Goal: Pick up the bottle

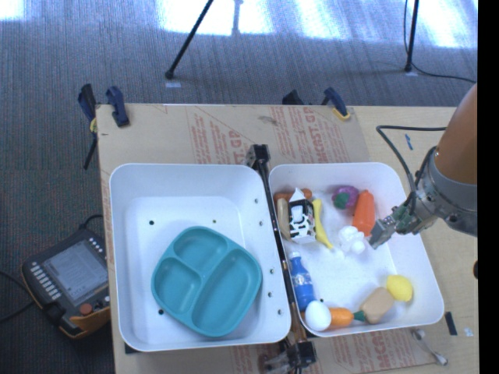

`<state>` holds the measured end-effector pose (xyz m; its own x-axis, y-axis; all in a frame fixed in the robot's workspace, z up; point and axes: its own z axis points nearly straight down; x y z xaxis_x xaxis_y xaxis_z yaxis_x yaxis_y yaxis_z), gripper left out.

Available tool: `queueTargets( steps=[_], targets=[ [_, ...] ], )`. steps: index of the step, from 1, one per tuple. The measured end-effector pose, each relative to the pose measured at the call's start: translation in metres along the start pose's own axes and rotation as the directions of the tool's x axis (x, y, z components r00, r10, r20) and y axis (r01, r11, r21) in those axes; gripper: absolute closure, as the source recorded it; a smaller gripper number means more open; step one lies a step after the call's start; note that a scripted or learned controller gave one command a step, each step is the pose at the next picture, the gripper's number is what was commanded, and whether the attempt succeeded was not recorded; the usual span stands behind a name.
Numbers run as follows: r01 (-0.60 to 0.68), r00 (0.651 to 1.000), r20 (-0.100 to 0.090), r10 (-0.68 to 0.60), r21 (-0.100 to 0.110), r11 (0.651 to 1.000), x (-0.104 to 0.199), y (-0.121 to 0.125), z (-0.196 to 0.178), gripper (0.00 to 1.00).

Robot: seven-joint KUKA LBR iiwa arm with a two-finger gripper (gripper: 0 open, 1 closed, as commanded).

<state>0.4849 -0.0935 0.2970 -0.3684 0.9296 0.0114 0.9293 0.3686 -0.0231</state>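
The bottle (pixel 301 280) is small and blue with a white cap and lies on its side along the left wall of the right bin (pixel 425 255), cap toward the back. My gripper (pixel 386 231) hangs over the right half of that bin, well to the right of the bottle and apart from it. It is near a white lumpy toy (pixel 351 240) and an orange carrot (pixel 363 211). I see nothing held in it.
Around the bottle lie a cow-patterned carton (pixel 300 219), a banana (pixel 321 226), an egg (pixel 317 315), a small carrot (pixel 343 315), a tan piece (pixel 377 304), a lemon (pixel 400 287) and a purple toy (pixel 344 197). The left bin (pixel 136 189) holds a teal divided plate (pixel 207 280).
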Motion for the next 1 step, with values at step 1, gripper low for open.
queueTargets(
  steps=[1],
  targets=[
    [0.007, 1.000, -0.002, -0.007, 0.004, 1.000, -0.0003, 0.0009, -0.0071, 1.00]
  ],
)
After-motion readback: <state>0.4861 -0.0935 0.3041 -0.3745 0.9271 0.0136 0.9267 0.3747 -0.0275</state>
